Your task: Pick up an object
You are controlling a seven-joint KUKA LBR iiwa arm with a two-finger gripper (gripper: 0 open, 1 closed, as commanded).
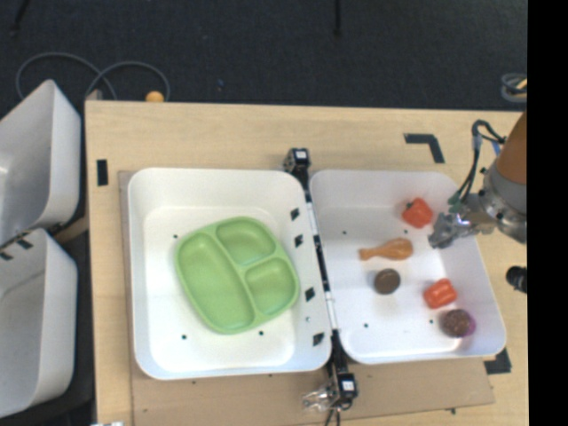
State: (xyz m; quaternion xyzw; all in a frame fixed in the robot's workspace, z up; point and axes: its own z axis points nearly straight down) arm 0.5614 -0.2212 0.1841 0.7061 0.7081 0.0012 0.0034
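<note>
The right bin [355, 193] holds several small items: a red piece [417, 212] at the upper right, a tan drumstick-shaped piece [388, 251] in the middle, a dark brown round piece [386, 280], a second red piece [439, 293] and a purple-brown round piece [458, 322] near the front right corner. My gripper [446, 229] hangs over the right side of this bin, just right of the upper red piece and the drumstick. I see nothing held between its fingers.
The left bin [160, 202] carries a green three-compartment plate [236, 273]. A black clip row [312, 256] marks the seam between the bins. White containers [35, 158] stand off the bench at the left.
</note>
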